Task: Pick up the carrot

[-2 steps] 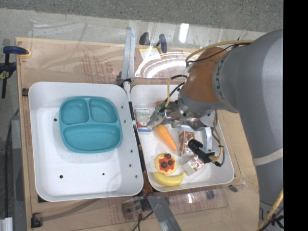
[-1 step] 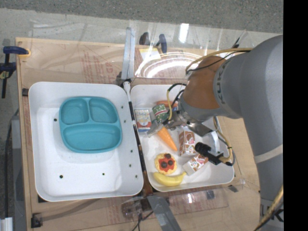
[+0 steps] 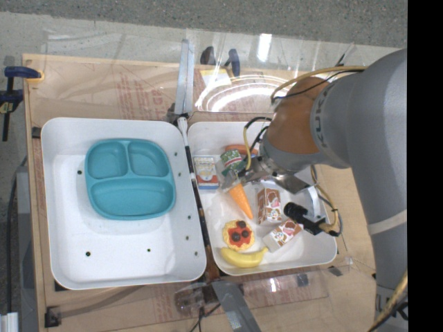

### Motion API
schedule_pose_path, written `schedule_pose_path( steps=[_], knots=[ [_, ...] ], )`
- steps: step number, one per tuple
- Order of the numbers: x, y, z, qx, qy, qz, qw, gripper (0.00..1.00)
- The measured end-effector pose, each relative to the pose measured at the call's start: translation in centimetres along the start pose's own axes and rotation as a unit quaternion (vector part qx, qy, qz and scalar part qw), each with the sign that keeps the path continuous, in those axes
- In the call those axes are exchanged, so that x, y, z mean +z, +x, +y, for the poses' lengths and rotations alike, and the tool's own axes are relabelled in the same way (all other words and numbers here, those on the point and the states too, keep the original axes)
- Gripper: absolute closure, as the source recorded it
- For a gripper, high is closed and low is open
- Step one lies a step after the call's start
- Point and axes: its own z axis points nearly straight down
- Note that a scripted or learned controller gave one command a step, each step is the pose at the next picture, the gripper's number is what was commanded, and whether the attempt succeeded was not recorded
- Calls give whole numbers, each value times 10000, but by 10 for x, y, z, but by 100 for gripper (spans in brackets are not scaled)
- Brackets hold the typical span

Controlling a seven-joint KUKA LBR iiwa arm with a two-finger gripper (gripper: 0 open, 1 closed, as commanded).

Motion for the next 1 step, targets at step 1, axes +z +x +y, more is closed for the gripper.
schedule_pose_path(
  steps=[1],
  knots=[
    [-90, 53, -38, -1, -12, 2, 10000, 100]
  ],
)
